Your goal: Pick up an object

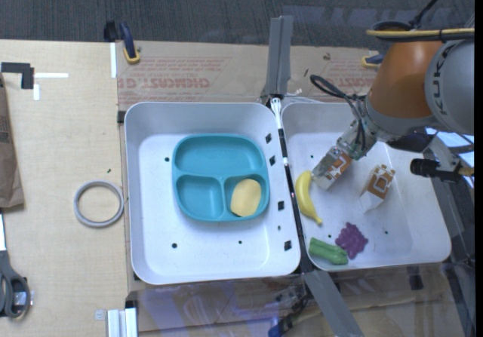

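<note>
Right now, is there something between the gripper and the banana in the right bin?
Nothing visible does. The gripper hangs over the right bin, just right of the banana, with bare bin floor between them. The small carton, purple grapes and green vegetable lie off that path.

Bright, even overhead light with soft shadows; the white bins (pixel 143 177) glare slightly, detail mildly soft.
</note>
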### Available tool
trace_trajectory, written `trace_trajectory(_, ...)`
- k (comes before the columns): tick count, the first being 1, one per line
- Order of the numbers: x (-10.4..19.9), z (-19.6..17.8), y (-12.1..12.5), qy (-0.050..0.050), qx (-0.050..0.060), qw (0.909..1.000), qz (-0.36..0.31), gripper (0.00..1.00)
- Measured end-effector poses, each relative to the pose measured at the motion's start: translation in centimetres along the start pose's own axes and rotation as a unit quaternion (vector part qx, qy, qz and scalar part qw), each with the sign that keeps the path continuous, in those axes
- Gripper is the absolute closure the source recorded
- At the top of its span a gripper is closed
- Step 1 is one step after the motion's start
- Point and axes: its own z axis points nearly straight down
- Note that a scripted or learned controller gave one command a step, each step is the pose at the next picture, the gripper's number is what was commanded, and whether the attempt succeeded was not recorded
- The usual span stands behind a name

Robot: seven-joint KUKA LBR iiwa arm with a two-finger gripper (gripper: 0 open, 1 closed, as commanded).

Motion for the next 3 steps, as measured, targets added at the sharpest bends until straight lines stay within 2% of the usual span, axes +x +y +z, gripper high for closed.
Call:
trace_trajectory(1,1.8,-0.1,-0.7,-0.002,0.001,0.9999,-0.014,0.0)
trace_trajectory(2,2.3,-0.1,-0.5,-0.001,0.0,0.9939,-0.11,0.0)
trace_trajectory(3,-0.9,-0.1,-5.4,0.001,0.001,0.9749,-0.223,0.0)
